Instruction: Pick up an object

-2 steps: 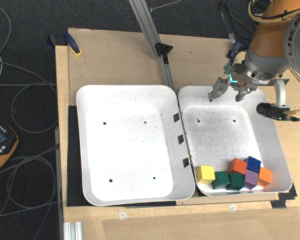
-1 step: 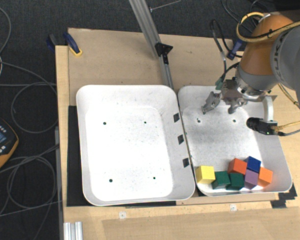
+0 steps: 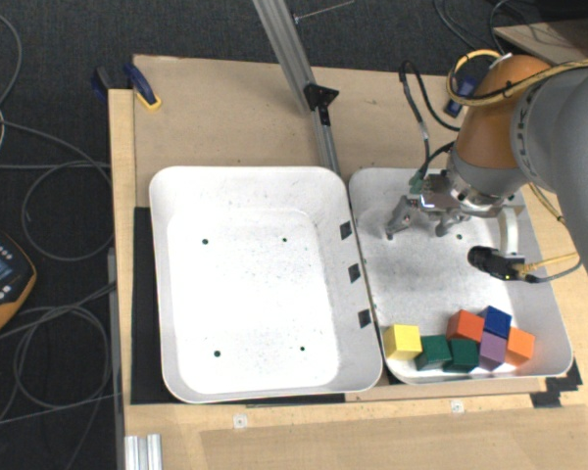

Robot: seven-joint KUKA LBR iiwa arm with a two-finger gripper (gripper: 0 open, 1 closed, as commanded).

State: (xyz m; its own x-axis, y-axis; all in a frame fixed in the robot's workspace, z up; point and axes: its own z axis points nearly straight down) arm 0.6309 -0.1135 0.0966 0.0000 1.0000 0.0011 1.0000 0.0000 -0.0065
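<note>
Several small blocks huddle in the front right corner of the right bin (image 3: 421, 272): a yellow block (image 3: 404, 340), two green blocks (image 3: 433, 352), an orange block (image 3: 465, 324), a blue block (image 3: 496, 319), a purple block (image 3: 492, 349) and a second orange block (image 3: 519, 343). My gripper (image 3: 416, 230) hangs over the far part of that bin, well behind the blocks. It is open, and its spread fingers (image 3: 396, 225) have nothing between them.
The left bin (image 3: 176, 262) lies beside the right one, with small black clips along their shared wall. A slanted metal pole (image 3: 294, 57) rises behind the bins. A black connector with a yellow cable (image 3: 495, 260) hangs off the wrist. Cables trail on the floor at left.
</note>
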